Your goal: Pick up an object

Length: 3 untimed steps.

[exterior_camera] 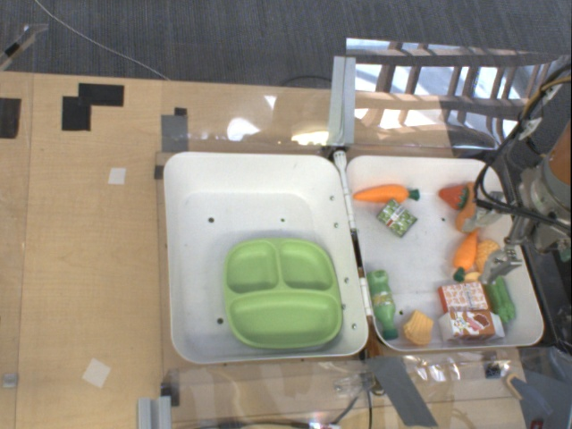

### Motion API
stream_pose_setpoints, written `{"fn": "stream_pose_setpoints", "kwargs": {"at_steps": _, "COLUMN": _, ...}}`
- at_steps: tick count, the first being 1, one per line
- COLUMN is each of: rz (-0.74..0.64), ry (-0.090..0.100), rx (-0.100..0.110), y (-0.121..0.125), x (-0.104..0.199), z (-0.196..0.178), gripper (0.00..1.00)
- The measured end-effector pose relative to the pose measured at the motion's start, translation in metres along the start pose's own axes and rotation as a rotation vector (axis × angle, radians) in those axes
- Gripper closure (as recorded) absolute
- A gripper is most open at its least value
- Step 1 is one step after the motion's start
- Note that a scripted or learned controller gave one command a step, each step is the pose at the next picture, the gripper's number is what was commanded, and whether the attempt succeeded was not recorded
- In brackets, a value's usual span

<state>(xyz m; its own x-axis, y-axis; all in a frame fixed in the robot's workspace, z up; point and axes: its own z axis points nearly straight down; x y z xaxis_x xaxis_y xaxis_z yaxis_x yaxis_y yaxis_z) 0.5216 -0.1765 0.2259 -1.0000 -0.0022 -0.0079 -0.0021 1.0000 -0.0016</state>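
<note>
Toy food (466, 313) in the right bin (420, 239), labels unreadable; tool (506, 264) above, grip state impossible to tell.

The arm (547, 164) is grey, with an orange band at its upper part. Black cables loop around its wrist. The gripper (502, 264) is pale silvery metal.

Pale wooden bench (80, 266) — dark grey carpet (223, 16) beyond.
</note>
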Motion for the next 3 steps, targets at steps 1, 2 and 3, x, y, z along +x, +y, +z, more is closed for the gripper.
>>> {"fn": "stream_pose_setpoints", "kwargs": {"at_steps": 1, "rz": -0.043, "ry": -0.016, "rx": 0.004, "y": -0.030, "x": -0.020, "z": 0.124, "gripper": 0.00}}
{"fn": "stream_pose_setpoints", "kwargs": {"at_steps": 2, "rz": -0.022, "ry": -0.013, "rx": 0.004, "y": -0.030, "x": -0.021, "z": 0.128, "gripper": 0.00}}
{"fn": "stream_pose_setpoints", "kwargs": {"at_steps": 3, "rz": -0.055, "ry": -0.011, "rx": -0.004, "y": 0.081, "x": -0.042, "z": 0.136, "gripper": 0.00}}
